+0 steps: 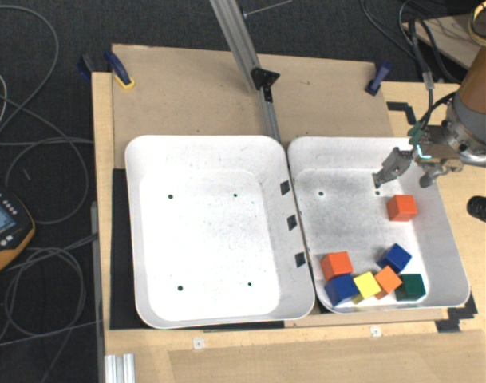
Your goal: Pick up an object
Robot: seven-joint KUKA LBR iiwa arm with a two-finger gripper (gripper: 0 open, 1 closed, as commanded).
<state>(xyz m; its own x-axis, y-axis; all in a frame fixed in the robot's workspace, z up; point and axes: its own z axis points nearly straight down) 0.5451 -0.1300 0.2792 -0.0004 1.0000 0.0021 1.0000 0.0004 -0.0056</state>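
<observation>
We see a small orange-red cube (401,207), matte and square-edged, lying alone on the floor of the right bin (338,162) in its upper right part. Just above it hangs the gripper (410,174), fingers spread wide and pinching nothing. Nearer the bin's front edge huddle an orange block (335,263), two blue blocks (397,257), a yellow block (366,284) and a green block (412,286).
</observation>
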